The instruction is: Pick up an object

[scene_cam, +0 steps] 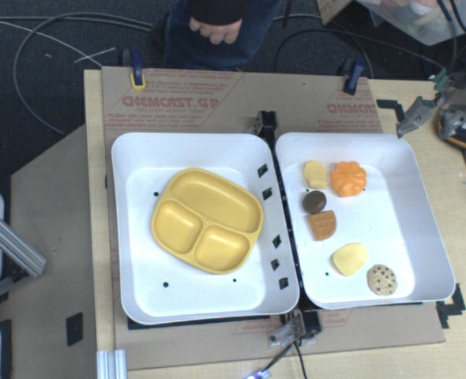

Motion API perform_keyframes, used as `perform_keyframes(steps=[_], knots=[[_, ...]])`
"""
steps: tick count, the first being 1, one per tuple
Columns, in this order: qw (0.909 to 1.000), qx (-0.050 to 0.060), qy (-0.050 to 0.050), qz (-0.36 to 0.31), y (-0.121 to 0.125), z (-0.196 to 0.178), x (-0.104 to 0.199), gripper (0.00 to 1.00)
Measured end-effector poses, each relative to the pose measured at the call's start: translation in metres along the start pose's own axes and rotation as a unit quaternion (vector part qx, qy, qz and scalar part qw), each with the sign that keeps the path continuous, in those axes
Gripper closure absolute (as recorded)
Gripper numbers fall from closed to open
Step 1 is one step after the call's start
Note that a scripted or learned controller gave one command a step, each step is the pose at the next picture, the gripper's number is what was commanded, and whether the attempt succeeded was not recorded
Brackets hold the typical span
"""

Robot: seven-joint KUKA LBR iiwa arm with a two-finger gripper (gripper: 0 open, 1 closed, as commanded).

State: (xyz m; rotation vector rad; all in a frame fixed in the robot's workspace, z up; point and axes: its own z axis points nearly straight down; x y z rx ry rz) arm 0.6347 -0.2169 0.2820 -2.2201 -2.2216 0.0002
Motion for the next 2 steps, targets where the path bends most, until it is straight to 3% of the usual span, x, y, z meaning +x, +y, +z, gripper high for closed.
perform_keyframes(steps=[2], knots=[[1.0, 0.003, 0.001, 0.0, 0.009, 0.12, 0.0, 0.0]])
